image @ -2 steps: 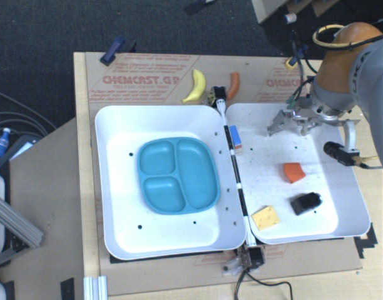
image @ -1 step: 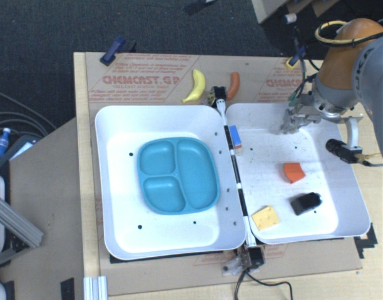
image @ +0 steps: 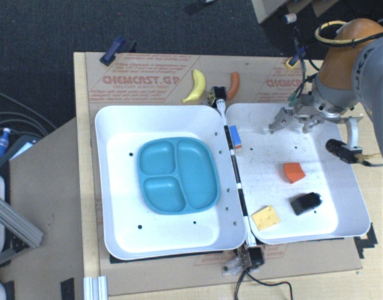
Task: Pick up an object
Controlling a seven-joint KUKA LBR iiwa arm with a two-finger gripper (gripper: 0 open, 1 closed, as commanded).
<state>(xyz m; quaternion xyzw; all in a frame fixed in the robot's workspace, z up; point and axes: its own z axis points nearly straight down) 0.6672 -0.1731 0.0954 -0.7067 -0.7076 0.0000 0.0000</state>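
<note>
**Gripper hanging over the right bin's far edge, objects lying apart below it**

The arm (image: 348, 55) is reaching in from the right, and its gripper (image: 296, 119) is hovering over the far part of the right bin (image: 342, 199). From this angle I cannot tell whether it is released or clenched, and nothing is showing in its grasp.

Three loose things are lying in the near half of that bin, well apart from the gripper: an orange block (image: 293, 172) near the middle, a black object (image: 305, 202) just below it, and a yellow block (image: 265, 218) sitting close to the near left corner. A small blue-and-white piece (image: 234, 137) is resting against the divider between the bins. Nothing is crowding the orange block; open white floor is lying between it and the gripper.

The left bin (image: 116, 186) is holding a blue sectioned plate (image: 178, 174). Beyond the bins, on the bench, a banana (image: 195, 87) and an orange sausage-shaped toy (image: 233, 85) are lying near the far rims.
</note>
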